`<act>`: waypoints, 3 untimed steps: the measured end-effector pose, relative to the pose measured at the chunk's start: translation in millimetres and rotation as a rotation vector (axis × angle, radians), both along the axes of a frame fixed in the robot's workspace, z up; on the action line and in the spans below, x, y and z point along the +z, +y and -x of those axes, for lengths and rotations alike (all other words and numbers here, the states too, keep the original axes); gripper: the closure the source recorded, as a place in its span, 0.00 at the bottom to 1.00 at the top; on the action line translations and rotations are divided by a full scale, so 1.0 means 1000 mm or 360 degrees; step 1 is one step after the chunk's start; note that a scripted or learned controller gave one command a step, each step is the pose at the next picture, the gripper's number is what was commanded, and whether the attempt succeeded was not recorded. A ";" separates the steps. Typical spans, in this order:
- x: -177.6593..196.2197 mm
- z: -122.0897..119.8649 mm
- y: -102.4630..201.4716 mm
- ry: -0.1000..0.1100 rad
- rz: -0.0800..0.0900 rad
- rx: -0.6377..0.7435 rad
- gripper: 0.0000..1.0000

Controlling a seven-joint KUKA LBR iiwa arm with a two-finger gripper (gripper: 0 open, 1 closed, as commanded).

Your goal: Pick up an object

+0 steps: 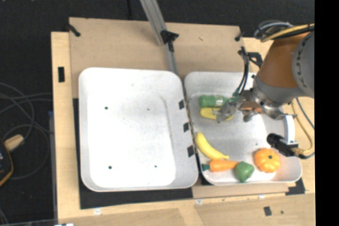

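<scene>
- Down front in the right bin [275,177] lie a carrot [222,165] and an orange pumpkin [266,160].
- Farther back, the gripper [229,110] hangs low, right beside a yellow and green toy [211,105], which lies just to its left.

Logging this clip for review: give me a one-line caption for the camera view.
KUKA arm's gripper at a green and yellow object in the right bin; banana, carrot, orange pumpkin near its front edge.

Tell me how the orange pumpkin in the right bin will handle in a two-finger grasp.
The pumpkin looks round and glossy, so it may slip from the fingers or roll if nudged. It looks like a toy, so probably light and rigid. The bin wall beside it could crowd the gripper.
</scene>
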State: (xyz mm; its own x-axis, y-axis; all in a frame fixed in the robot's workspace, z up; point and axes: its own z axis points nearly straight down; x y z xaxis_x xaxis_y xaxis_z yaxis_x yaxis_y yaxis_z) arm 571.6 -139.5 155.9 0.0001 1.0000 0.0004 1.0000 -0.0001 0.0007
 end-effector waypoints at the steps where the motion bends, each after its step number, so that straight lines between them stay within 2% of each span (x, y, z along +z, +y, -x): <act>1: 0.000 0.000 0.000 0.0000 0.0000 0.0000 0.00; 3: 0.000 0.000 0.000 0.0000 0.0000 0.0000 0.00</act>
State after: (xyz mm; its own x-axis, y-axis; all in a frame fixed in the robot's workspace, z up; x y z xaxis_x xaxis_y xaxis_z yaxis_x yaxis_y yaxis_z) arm 571.6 -139.5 155.9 0.0001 1.0000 0.0004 1.0000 -0.0001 0.0007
